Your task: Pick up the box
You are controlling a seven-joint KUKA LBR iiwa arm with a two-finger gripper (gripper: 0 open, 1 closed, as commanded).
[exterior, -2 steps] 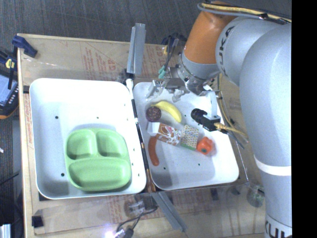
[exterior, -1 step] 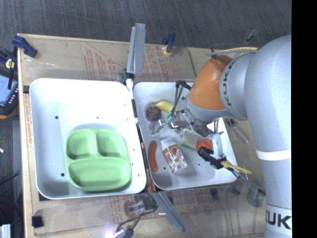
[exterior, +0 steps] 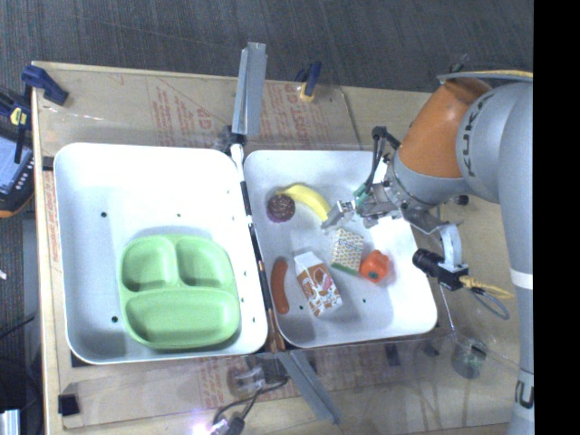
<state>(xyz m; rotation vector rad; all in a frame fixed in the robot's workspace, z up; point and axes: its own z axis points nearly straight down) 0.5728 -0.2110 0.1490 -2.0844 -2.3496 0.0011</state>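
Two white bins side by side on a bench. Left bin (exterior: pixel 82 243) mostly bare toward its far and left walls, with a green tray (exterior: pixel 179 290) filling the near part, close to the near rim. Right bin (exterior: pixel 408 308) crowded through the middle, with bare floor along the far wall and in the near right corner. Box (exterior: pixel 318 285) lying tilted near the middle of the right bin, toward the near rim, with a red sausage (exterior: pixel 280 285) just beside it on the left, close to the wall shared with the left bin. Banana (exterior: pixel 308 199) and a dark round fruit (exterior: pixel 281 207) farther back. Patterned packet (exterior: pixel 347 247) just right of the box; orange-red fruit (exterior: pixel 374 265) beside that. Gripper (exterior: pixel 349 211) hanging above the right bin, over the gap between banana and packet, apart from the box. Cannot tell how wide the gripper stands; nothing seen held in it.
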